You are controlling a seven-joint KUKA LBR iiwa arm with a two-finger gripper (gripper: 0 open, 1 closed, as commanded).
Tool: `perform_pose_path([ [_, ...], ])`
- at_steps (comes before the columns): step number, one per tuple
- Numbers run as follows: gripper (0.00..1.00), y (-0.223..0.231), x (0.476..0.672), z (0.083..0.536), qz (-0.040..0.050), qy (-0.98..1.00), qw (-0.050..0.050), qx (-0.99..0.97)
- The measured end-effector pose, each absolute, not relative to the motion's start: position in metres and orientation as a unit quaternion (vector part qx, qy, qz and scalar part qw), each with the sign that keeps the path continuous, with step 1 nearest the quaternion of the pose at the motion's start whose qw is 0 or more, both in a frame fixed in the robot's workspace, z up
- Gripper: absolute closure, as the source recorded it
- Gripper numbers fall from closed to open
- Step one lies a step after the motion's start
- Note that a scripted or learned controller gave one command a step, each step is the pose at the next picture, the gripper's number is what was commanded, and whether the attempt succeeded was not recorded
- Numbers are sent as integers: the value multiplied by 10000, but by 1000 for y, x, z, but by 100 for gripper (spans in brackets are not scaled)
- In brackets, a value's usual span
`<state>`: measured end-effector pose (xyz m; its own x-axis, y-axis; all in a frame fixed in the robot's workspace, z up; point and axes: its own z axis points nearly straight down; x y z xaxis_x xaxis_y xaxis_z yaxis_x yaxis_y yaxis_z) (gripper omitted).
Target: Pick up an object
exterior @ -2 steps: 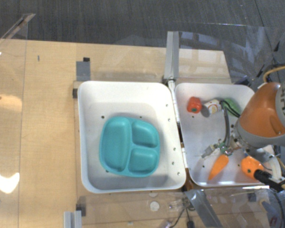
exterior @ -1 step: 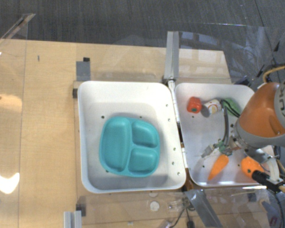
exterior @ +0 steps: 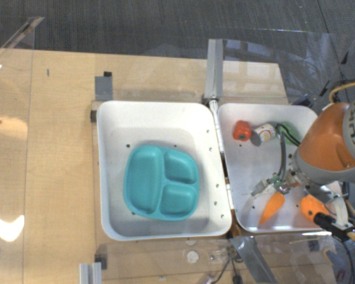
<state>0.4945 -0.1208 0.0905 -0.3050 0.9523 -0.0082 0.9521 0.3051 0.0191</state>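
Nearest the camera, along the front wall of the right bin (exterior: 244, 220), two orange carrots are lying: one carrot (exterior: 272, 207) is slanting up from the front wall toward the bin's middle, and a second carrot (exterior: 313, 207) is sitting by the front right corner, partly covered by the arm's fittings. Just above the first carrot's leafy end, the hand (exterior: 282, 181) is reaching down into the bin's middle; its thin metal parts are touching or nearly touching that end, though whether the hand is open or closed cannot be told from this angle. The arm (exterior: 331, 138) is entering over the right wall, its orange band bulging over the bin's right side and hiding the floor beneath. A dark cable is running from the hand toward the back. Farther back, near the rear wall, a red pepper-like toy (exterior: 242, 131) is standing beside a small pale can (exterior: 264, 134) lying on its side, with a green item (exterior: 289, 133) partly hidden behind the arm. In the left bin (exterior: 112, 158), a teal divided tray (exterior: 162, 181) is resting centrally on the floor.
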Motion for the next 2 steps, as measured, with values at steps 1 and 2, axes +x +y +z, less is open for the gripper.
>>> perform_pose_path([
  [1, 0, -121, 496, 91, 53, 8336, 106, 5522],
  [2, 0, -120, 496, 91, 47, 8590, 116, 5118],
])
